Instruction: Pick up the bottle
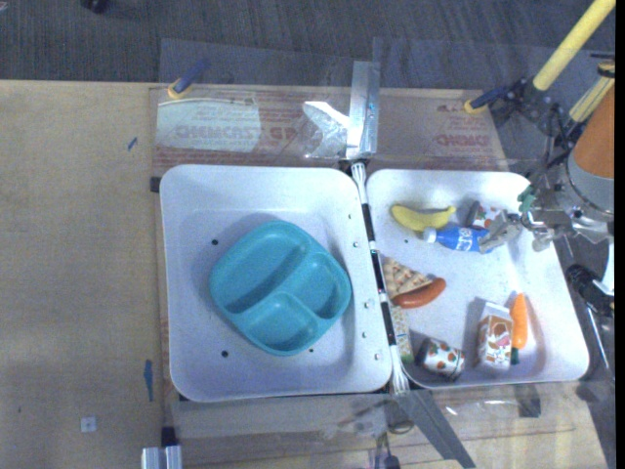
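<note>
Two white bins sat side by side on the counter (78, 262). Left bin (186, 360): teal divided plate (280, 287). Right bin (571, 360), upper part: bottle (457, 238) lying flat, banana (422, 217) touching its upper left, pizza slice (398, 277) and sausage (420, 292) below. Claw (500, 233) at the bottle's right end; open or closed, could not tell. Carrot (520, 320) and carton (496, 340) lower right.

The arm (598, 154) gets chopped off by the right edge, upper right. Gripper (500, 231) sits over the bottle (455, 236), covering its right end, and the finger gap is too blurry to read.
</note>
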`<state>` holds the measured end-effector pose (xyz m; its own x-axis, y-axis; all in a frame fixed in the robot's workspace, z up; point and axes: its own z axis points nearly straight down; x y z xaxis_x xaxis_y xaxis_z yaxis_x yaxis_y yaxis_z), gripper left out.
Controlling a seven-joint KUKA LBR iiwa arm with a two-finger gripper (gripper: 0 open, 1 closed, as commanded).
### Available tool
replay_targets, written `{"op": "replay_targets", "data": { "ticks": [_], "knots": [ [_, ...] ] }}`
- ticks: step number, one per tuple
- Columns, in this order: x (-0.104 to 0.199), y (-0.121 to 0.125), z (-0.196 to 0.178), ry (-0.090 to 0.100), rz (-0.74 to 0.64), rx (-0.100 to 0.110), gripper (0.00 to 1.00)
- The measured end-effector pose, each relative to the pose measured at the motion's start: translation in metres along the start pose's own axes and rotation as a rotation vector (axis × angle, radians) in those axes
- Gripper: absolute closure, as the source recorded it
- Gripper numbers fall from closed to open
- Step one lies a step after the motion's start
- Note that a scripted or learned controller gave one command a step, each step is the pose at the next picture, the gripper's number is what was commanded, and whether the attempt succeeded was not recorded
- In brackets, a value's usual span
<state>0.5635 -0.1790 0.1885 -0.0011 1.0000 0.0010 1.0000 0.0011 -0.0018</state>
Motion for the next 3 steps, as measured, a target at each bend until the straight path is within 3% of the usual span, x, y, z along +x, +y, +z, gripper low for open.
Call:
{"op": "replay_targets", "data": {
  "ticks": [1, 2, 3],
  "knots": [
    [0.010, 0.069, 0.101, -0.003, 0.054, -0.007, 0.00],
    [0.005, -0.004, 0.101, -0.002, 0.026, -0.006, 0.00],
    [0.058, -0.066, 0.100, 0.000, 0.117, -0.010, 0.00]
  ]
}}
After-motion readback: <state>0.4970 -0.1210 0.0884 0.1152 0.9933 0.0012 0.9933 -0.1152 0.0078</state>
